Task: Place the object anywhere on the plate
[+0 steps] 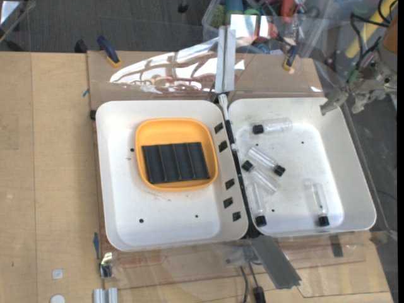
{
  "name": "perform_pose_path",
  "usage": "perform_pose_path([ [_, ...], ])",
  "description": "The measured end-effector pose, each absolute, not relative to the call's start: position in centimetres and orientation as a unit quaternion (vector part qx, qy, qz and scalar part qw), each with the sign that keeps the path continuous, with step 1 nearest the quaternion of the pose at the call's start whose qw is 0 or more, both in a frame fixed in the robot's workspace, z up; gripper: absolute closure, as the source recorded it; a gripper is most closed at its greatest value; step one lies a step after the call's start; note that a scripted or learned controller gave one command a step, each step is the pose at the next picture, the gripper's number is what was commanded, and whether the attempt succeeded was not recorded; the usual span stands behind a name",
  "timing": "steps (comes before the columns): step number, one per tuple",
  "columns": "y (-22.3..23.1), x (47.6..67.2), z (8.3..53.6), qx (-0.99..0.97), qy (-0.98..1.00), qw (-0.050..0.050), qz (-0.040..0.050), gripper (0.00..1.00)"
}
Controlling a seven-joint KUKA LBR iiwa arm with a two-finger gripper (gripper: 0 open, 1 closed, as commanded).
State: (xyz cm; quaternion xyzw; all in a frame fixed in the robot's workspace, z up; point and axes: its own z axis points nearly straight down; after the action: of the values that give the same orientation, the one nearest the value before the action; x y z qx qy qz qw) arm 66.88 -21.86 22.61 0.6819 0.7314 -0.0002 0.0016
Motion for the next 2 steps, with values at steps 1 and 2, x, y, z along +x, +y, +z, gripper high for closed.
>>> perform_pose_path([
  [1, -21.74, 67.04, 23.42, 0.68, 0.733, 0.003, -0.0006, 1.0],
  [2, -21.7, 67.05, 23.39, 0.68, 0.733, 0.002, -0.0007, 0.0],
])
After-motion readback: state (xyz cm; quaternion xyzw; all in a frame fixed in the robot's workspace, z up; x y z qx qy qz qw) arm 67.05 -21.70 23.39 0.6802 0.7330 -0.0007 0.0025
